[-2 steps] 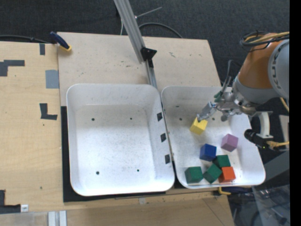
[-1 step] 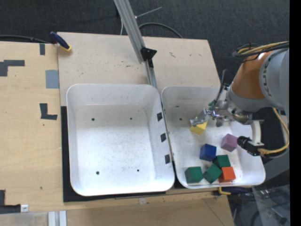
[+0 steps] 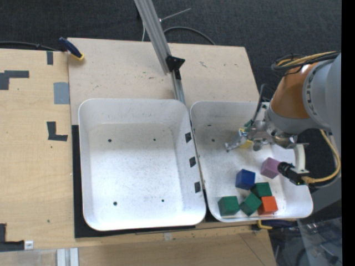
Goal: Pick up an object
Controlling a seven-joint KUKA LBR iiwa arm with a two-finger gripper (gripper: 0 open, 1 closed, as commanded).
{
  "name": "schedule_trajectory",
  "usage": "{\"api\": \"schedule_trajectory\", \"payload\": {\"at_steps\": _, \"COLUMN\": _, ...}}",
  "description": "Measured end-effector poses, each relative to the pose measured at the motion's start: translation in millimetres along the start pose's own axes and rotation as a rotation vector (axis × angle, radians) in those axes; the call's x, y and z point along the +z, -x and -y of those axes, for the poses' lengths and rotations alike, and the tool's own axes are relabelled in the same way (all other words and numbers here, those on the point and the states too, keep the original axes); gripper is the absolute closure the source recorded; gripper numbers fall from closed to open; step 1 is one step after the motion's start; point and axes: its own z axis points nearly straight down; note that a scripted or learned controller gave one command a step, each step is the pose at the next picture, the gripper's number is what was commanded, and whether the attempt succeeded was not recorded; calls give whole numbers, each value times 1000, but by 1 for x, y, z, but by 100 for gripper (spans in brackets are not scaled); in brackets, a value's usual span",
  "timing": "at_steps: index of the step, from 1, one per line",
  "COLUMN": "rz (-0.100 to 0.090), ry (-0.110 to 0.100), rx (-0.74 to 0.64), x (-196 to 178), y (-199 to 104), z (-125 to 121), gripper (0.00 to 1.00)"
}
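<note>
Standing over the worktop (image 3: 138,60), which looks like pale plywood with a few scuffs and some grey tape patches. Two shallow white bins sit side by side on it, both rounded at the corners and peppered with tiny dark specks.

The end effector (image 3: 236,144) hangs over the upper middle of the right bin (image 3: 213,121), thin metal bits poking toward the left, with a dab of yellow and teal just behind the tip. Honestly too small and cluttered to say whether it is spread or pinched, and I see nothing gripped in it. The arm (image 3: 302,98) behind it is smooth grey with a glossy orange band, coming in from the right.

All the blocks are below and to the right of the end effector, well apart from it. Nearest is the purple block (image 3: 270,167), tilted, close to the bin's right wall. Below that is a blue cube (image 3: 245,178). Then a tight cluster along the bin's lower edge: a green block (image 3: 228,205), another green block (image 3: 250,204) touching it, a dark green one (image 3: 263,189) behind, and an orange cube (image 3: 269,204) at the right end. They look matte, like painted wood or foam.

The left bin (image 3: 91,148) sits left of the end effector, past a slanted aluminium rail (image 3: 152,24).
</note>
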Motion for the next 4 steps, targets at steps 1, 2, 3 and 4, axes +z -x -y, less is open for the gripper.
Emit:
{"api": "schedule_trajectory", "payload": {"at_steps": 1, "rz": -2, "ry": -5, "rx": 0, "x": -7, "y": 0, "z": 2, "gripper": 100}}
{"api": "schedule_trajectory", "payload": {"at_steps": 2, "rz": 0, "ry": 0, "rx": -1, "x": -54, "y": -10, "z": 0, "gripper": 100}}
{"api": "schedule_trajectory", "payload": {"at_steps": 3, "rz": 0, "ry": 1, "rx": -1, "x": -103, "y": -19, "z": 4, "gripper": 100}}
{"api": "schedule_trajectory", "payload": {"at_steps": 4, "rz": 1, "ry": 1, "rx": 0, "x": -151, "y": -19, "z": 2, "gripper": 100}}
